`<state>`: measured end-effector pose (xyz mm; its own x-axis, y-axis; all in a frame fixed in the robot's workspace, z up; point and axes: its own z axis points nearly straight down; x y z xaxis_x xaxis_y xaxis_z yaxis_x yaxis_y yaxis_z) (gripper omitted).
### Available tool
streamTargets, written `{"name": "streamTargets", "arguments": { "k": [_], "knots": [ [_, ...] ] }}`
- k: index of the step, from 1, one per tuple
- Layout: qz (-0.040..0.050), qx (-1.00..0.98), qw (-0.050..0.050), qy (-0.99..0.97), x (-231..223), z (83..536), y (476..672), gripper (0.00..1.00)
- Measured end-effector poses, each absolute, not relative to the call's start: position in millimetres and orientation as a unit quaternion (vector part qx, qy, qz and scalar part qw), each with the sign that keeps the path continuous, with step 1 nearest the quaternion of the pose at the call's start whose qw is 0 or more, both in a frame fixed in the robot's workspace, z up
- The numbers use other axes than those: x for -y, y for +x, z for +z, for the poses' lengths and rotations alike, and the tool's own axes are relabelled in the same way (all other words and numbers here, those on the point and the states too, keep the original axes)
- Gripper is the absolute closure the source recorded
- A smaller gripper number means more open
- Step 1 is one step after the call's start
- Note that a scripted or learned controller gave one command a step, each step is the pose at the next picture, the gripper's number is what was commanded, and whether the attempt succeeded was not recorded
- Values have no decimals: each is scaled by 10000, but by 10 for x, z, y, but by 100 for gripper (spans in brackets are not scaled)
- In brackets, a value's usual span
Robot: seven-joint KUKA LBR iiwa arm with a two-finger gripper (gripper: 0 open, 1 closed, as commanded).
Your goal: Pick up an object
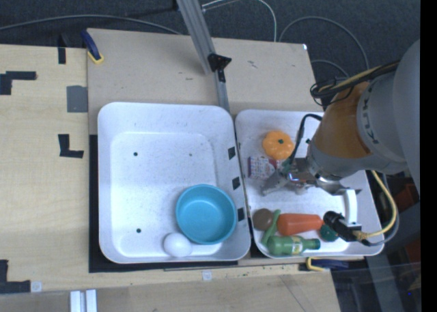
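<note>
Right bin (259,126), white and shallow, on the wooden bench (157,65):

1. Gripper (285,179); low over the middle of the bin floor, at the end of the grey arm (348,133) with its orange band; whether it is open or closed cannot be told, and nothing can be seen held in it.
2. Small orange pumpkin (278,145); near the gripper, toward the top of the view from it; upright, apart from it.
3. Small pale packet (259,166) with reddish marks; just beside the gripper, on its left in the view; whether the two touch cannot be told.
4. Orange carrot (300,222) with a green top; near the gripper, below it in the view; lying on its side, green end pointing toward the bin's left wall.
5. Brown lump (262,219); below and to the left of the gripper in the view; touching or almost touching the carrot's green top.
6. Green bottle (292,244); farther below the gripper than the carrot, lying on its side along the bin's near wall, just beside the carrot.

Left bin (157,147), same kind, well to the left of the gripper in the view:

7. Blue bowl (205,214); upright, in the bin's lower right corner, well apart from the gripper.
8. White ball (177,244); touching the bowl's lower left edge; the thing farthest from the gripper.
</note>
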<state>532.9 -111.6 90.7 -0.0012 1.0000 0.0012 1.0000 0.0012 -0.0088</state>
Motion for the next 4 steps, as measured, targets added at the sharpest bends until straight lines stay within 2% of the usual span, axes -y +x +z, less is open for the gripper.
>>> {"name": "streamTargets", "arguments": {
  "k": [1, 2, 4],
  "knots": [
    [12, 7081, 24, -7061, 1111, 1036, 5342, 100],
    [-11, 7077, -15, -7065, 1096, 1661, 5384, 100],
    [-12, 7078, -23, -7064, 1140, 2801, 5357, 100]
  ]
}}
